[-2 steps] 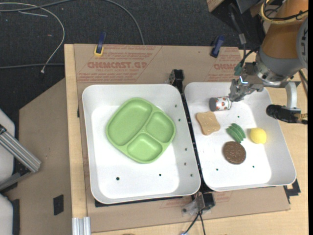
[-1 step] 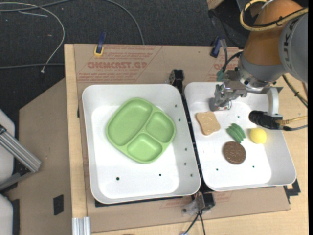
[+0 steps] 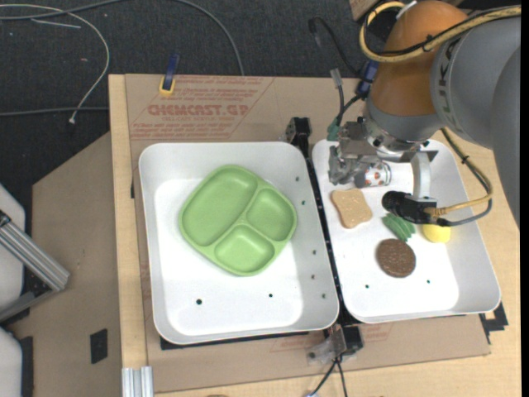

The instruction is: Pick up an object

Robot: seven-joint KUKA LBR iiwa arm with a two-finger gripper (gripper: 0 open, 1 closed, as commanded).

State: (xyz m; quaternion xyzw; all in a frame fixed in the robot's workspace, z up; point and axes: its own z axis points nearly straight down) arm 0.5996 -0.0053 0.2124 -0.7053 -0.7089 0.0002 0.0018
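On the counter, the left shallow white bin [image 3: 157,246] holds a light green plastic plate with three compartments [image 3: 238,219], lying near its middle. In the right white bin [image 3: 471,284], a tan slice of toy bread [image 3: 352,208] lies toward the far left. Right of it sit a round brown disc [image 3: 397,257], a small green piece [image 3: 399,227] and a yellow piece [image 3: 436,232]. The grey metal gripper [image 3: 354,168] hangs just beyond the bread; whether the jaws are open or closed I cannot tell.
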